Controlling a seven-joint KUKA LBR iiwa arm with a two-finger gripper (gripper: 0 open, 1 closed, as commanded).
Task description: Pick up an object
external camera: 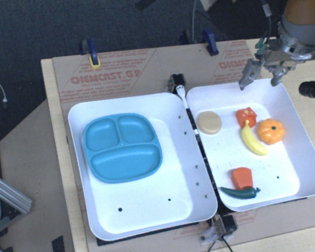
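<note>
Here, a curved yellow banana (253, 140) lies unheld.

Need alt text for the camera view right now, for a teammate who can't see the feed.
The end effector hangs open over the far edge of the right bin, holding nothing. That bin holds a banana, small pumpkin, tan disc, two red pieces and a green pepper; the left bin holds a blue divided plate.

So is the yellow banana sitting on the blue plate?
No, the curved yellow plastic banana lies in the right white bin, touching the small orange pumpkin, while the blue divided plate is in the left white bin.
</note>
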